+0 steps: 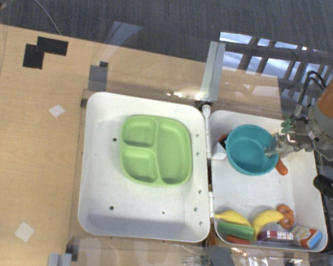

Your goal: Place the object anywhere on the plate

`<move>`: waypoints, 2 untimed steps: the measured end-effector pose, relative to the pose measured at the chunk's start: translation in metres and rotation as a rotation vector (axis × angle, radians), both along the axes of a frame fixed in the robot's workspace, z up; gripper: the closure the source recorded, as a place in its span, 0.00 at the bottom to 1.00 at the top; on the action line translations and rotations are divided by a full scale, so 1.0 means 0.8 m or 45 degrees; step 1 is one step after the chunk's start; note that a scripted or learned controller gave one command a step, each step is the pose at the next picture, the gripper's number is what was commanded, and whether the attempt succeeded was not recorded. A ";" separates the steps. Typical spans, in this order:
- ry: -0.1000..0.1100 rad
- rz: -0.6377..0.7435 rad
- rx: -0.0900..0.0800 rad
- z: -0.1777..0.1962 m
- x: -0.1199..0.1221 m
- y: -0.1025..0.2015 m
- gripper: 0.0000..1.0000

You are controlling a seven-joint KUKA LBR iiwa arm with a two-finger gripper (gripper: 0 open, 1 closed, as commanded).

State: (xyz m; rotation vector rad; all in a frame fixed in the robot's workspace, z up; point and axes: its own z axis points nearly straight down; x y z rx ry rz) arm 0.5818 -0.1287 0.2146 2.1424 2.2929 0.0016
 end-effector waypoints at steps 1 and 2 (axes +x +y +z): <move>-0.005 0.268 0.004 -0.035 0.040 0.106 1.00; -0.002 0.453 0.004 -0.037 0.051 0.219 1.00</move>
